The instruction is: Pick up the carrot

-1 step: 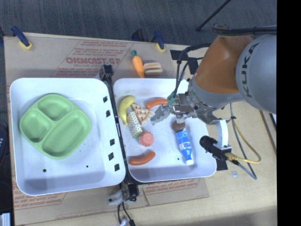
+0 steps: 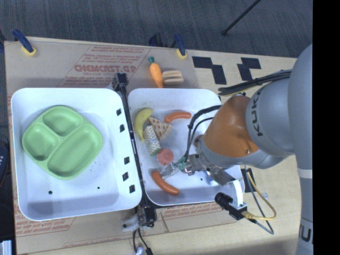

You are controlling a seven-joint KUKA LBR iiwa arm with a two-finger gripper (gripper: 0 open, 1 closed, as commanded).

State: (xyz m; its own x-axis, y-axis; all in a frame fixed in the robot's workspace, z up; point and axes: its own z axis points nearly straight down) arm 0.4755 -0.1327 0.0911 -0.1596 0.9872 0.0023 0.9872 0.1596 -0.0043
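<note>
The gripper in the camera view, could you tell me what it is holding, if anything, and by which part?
It cannot be told: the gripper sits low in the right bin, with the carrot lying outside on the bench.

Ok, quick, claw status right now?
Claw: low in the right bin, near the red round piece; open or closed cannot be told.

Orange carrot (image 2: 155,74), green top, lying behind right bin.
</note>
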